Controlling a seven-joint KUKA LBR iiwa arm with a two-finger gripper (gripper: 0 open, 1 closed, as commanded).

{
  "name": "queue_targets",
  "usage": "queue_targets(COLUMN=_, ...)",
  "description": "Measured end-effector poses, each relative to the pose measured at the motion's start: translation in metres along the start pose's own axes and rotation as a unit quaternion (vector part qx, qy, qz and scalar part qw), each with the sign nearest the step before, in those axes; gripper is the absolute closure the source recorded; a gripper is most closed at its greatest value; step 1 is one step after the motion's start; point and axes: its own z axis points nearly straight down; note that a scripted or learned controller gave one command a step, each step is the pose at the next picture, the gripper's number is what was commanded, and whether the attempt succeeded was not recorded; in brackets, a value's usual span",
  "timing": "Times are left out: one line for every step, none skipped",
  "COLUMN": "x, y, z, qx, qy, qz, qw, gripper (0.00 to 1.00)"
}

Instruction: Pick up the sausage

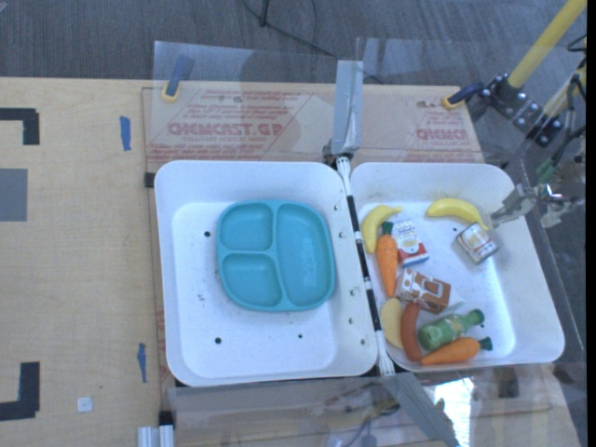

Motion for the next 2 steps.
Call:
queue_targets(x=0.043, y=0.003, z=0.130, qx=0.001, qy=0.000, qz=0.100, qw=0.9950, gripper=0.00)
queue_targets(x=0.107, y=0.042, z=0.154, qx=-0.008, qy=-0.002, qz=0.136, qw=0.9906, gripper=0.00)
